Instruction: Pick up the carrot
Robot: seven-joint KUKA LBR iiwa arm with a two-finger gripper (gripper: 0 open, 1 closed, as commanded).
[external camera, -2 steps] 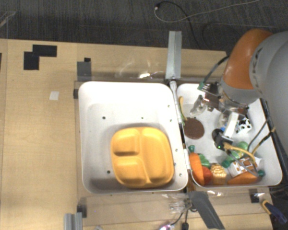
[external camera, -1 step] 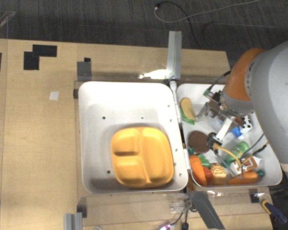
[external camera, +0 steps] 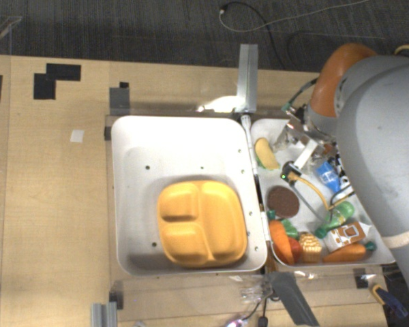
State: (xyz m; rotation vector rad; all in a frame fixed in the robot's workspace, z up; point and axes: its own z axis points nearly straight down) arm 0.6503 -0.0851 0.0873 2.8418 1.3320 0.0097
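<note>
Here the grey arm (external camera: 385, 148) with its orange band (external camera: 335, 73) reaches in from the right over the right-hand white bin (external camera: 266, 131), covering much of that bin's far side. The gripper (external camera: 294, 161) hangs above the upper middle of this bin, close to a pale yellow piece of toy food (external camera: 266, 153) lying by the bin's left wall. How far the jaws stand apart cannot be told, since cables and the wrist parts crowd the tip, and nothing is seen between them.

The carrot (external camera: 281, 241) lies in the near left corner of the right bin, against the left wall, orange with a bit of green at its top end. Just beside it to the right sits a yellow ear of corn (external camera: 311, 244). Another orange item (external camera: 345, 253) lies along the near wall further right. A round dark brown disc (external camera: 283, 200) rests above the carrot, between it and the gripper.

The left bin (external camera: 143, 148) holds a yellow sectioned tray (external camera: 201, 221) toward its near side. Both bins sit on a light wooden tabletop (external camera: 48, 216).
</note>
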